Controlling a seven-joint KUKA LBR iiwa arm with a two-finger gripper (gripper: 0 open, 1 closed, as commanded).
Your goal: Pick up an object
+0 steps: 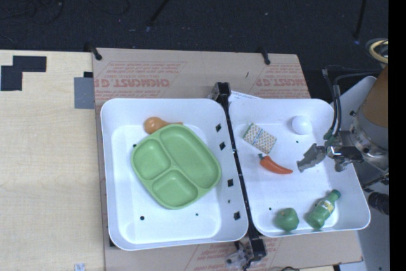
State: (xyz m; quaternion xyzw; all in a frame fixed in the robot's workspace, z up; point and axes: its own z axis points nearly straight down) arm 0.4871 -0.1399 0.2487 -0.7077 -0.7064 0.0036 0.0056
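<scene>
The gripper (323, 157) hangs open and empty just right of the pepper (276, 165), which looks light, smooth, slippery; grasp its thick middle.

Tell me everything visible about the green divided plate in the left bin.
The green plate is a rounded, pale green tray that looks like plastic, moulded into three compartments, all bare. It lies flat and turned at an angle on the floor of the left bin, roughly central. An orange object sits against its upper left rim, partly hidden behind it. Nothing else touches it.
</scene>
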